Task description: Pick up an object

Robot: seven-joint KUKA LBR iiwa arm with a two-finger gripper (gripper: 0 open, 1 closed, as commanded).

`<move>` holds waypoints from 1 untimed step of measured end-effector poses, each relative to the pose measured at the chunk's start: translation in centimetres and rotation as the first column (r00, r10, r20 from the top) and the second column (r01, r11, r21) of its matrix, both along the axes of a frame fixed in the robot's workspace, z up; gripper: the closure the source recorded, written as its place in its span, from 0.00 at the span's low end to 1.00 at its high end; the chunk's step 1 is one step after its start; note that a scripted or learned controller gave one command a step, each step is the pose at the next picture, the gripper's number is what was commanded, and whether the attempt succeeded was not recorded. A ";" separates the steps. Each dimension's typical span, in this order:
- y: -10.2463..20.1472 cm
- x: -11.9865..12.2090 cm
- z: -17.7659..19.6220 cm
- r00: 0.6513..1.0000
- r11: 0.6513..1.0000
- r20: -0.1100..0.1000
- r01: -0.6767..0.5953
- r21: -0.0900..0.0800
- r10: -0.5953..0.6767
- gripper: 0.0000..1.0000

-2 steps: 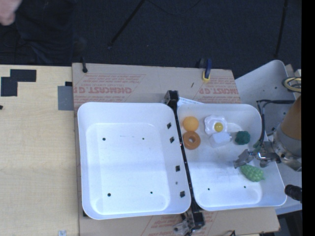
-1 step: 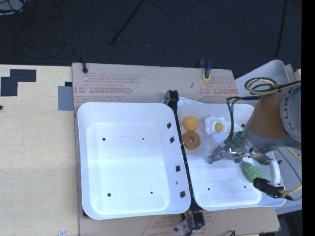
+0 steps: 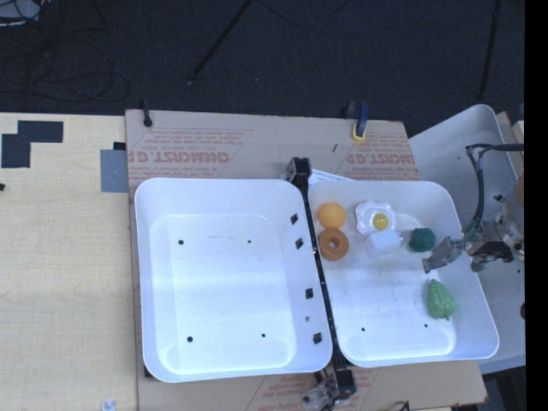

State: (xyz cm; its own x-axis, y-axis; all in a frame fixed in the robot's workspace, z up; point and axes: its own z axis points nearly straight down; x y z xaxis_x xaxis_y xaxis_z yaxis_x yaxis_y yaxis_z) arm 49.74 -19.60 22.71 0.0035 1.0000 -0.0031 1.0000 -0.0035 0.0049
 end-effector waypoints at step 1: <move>-1.7 4.7 -7.2 1.000 1.000 -0.006 -0.007 0.002 0.007 0.00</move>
